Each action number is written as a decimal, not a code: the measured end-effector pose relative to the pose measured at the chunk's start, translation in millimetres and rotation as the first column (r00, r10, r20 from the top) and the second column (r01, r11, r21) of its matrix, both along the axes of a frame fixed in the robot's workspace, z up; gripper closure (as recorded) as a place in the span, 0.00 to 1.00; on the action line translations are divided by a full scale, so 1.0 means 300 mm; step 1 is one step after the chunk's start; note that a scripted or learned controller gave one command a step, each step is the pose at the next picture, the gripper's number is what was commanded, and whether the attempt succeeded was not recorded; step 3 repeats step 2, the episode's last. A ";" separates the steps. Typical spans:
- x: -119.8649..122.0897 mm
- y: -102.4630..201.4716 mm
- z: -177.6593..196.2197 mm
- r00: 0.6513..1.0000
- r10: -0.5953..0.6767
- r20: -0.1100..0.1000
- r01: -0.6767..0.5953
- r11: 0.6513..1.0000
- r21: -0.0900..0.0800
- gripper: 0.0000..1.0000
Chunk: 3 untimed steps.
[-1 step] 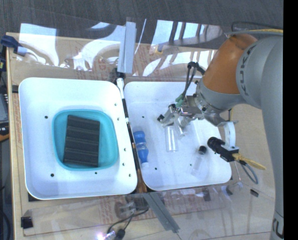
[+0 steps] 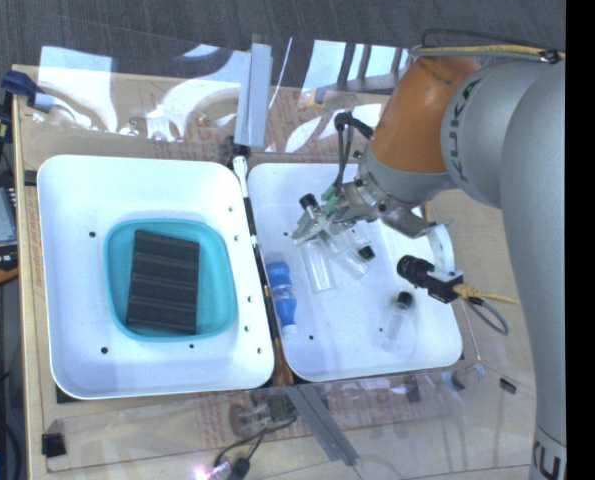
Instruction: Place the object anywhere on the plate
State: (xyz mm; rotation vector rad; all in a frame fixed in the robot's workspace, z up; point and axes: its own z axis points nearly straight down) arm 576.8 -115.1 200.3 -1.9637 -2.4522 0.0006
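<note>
Over the right bin (image 2: 432,343) the gripper (image 2: 322,223) hangs low; I cannot tell how it is set. On the plate (image 2: 217,258) in the left bin (image 2: 67,268) a dark ridged block (image 2: 164,281) already lies. A blue-capped bottle (image 2: 280,293) and a clear vial (image 2: 397,323) lie in the right bin (which one counts as the object is unclear). Judged so, the pick is in hand; next comes a firm grasp, then a carry left.

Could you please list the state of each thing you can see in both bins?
Plate: flat in the left bin, bearing the block.
Black block: lying flat on the plate.
Blue-capped bottle: on its side in the right bin.
Clear vial: lying on its side.
Gripper: above the right bin.
</note>
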 end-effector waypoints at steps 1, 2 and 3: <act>0.053 0.252 -0.031 0.997 0.074 -0.002 -0.074 0.997 0.000 1.00; 0.053 0.251 -0.030 0.997 0.074 -0.001 -0.074 0.997 0.000 0.00; 0.053 0.251 -0.030 0.997 0.074 -0.001 -0.074 0.997 0.000 0.00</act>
